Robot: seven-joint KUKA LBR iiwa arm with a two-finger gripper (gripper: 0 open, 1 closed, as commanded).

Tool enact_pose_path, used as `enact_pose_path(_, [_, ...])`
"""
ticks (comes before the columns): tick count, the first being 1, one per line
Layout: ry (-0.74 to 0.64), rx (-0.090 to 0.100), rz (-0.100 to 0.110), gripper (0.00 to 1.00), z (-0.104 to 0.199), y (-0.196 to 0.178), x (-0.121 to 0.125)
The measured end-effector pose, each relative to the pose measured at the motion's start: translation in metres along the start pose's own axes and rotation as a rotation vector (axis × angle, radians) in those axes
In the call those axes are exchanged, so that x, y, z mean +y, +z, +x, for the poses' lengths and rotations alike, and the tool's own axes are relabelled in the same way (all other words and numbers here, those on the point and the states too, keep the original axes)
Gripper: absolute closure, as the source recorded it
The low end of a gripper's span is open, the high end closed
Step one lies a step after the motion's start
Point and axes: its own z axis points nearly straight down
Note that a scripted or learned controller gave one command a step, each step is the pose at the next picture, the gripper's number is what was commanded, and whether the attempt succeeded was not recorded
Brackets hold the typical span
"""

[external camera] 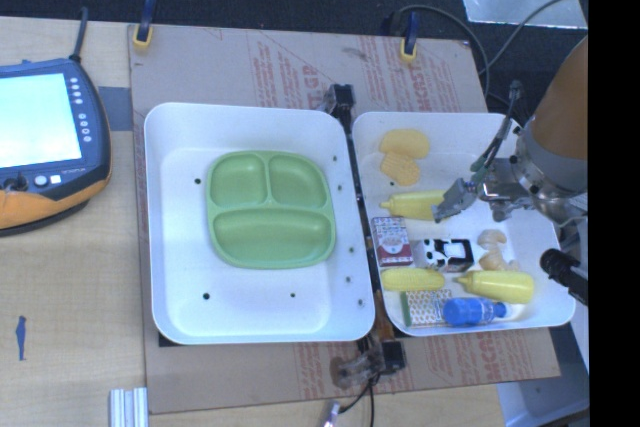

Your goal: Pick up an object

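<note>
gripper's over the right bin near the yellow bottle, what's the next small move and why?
Probably a short descent onto the yellow bottle. The gripper sits right at that bottle's right end in the right bin, nothing visible between its fingers, and the bottle lies apart from the chips above.

The arm (565,115) is cut off by the right edge beyond its orange band. The gripper (455,200) covers one end of a yellow bottle (410,205), and its fingers are too small to read. Print on the small red packet (390,237) is illegible
</note>
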Motion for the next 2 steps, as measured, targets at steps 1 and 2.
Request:
enact_pose_path(1, [-0.002, -0.001, 0.003, 0.0, 0.011, 0.114, 0.054])
enact_pose_path(2, [0.001, 0.0, -0.001, 0.0, 0.012, 0.124, 0.118])
